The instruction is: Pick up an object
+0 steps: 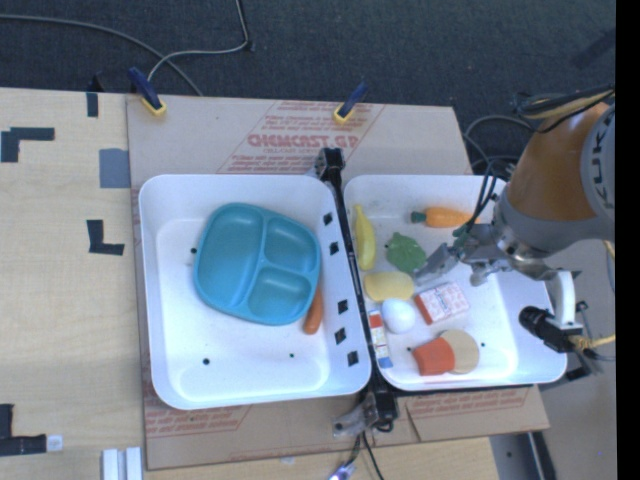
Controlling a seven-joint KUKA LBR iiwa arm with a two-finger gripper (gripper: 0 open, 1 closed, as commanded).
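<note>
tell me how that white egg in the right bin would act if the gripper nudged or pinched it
The egg looks smooth and rounded, so it would probably roll or squirt sideways from a pinch. It lies tight between a yellow piece and a red-and-white box, which may stop it rolling far. It is likely a light toy, though that can't be confirmed.

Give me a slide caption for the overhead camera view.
KUKA arm's pincer hovers over the right bin of toy food; blue plate in the left bin.
</note>
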